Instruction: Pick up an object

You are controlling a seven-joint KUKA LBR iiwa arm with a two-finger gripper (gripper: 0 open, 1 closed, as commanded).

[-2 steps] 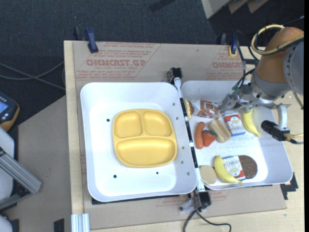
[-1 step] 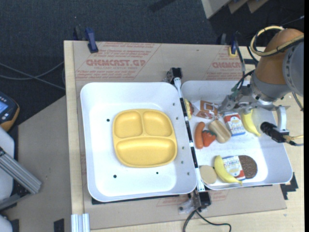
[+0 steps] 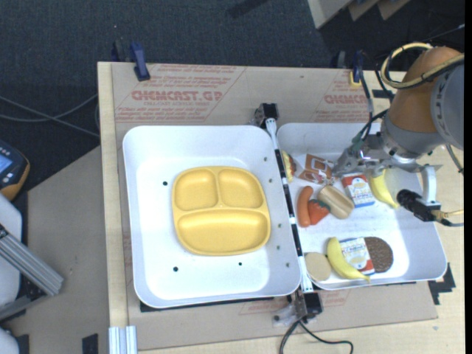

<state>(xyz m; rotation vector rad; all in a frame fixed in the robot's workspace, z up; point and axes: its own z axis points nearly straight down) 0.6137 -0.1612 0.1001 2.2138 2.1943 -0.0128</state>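
Tool [image 3: 352, 162] tips indistinct over cluttered right bin [image 3: 424, 260]

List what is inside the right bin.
The right bin holds two bananas, a carrot, a bread roll, a brown cookie and small packets. The gripper and arm cover the bin's upper right part.

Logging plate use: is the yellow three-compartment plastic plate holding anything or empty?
Empty. The yellow three-compartment plastic plate shows bare yellow in all three sections, lying flat in the left white bin.
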